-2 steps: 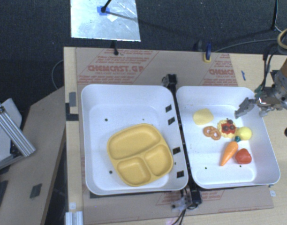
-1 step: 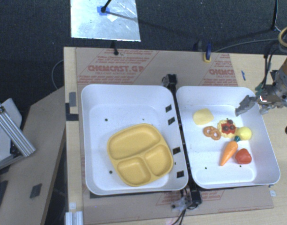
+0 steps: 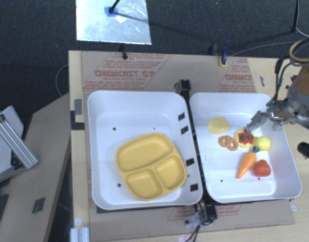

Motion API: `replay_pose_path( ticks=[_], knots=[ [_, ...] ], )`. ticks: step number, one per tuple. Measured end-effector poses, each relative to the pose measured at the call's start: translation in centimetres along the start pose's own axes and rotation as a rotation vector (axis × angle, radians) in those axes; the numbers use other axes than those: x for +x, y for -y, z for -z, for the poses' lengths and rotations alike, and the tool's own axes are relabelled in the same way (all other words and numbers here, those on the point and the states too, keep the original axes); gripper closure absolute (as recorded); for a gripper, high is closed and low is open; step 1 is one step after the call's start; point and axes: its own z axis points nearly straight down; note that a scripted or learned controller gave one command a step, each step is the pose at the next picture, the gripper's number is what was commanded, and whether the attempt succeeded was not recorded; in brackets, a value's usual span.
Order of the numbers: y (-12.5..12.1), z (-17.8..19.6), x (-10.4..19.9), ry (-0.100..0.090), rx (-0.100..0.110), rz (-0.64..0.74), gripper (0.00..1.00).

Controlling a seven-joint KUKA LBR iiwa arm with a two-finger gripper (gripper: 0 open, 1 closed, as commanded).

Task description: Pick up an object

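- The gripper [image 3: 251,127] hangs over the right bin [image 3: 283,188], its fingertips low at the cluster of small toy foods; whether they stand wide or narrow, I cannot tell.
- Directly under the tips lies a small red and yellow toy piece [image 3: 245,137], touching or nearly touching them; nothing is seen clamped between them.
- Taking that red and yellow piece as the landmark: an orange pretzel-shaped ring [image 3: 228,142] lies just to its left, a pale yellow round piece [image 3: 218,125] up and to the left, and a yellow lemon-like ball [image 3: 264,143] just to its right.
- Below it an orange carrot [image 3: 246,164] lies slanted, and a red tomato-like piece [image 3: 262,168] sits beside the carrot's right.
- These pieces crowd close, so the landmark piece has neighbours on nearly every side.
- Well to the left of it, in the left bin [image 3: 101,135], lies a yellow three-compartment tray [image 3: 151,166].
- The arm [image 3: 301,97] enters from the right edge, its wrist tilted so the gripper slants down and leftward toward the cluster.
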Motion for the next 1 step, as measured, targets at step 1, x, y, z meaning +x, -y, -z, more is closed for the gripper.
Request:
replay_pose_path(
  ticks=[1],
  knots=[
    [-0.25,-4.74,0.94,0.000,0.000,0.003,0.00]
  ],
)
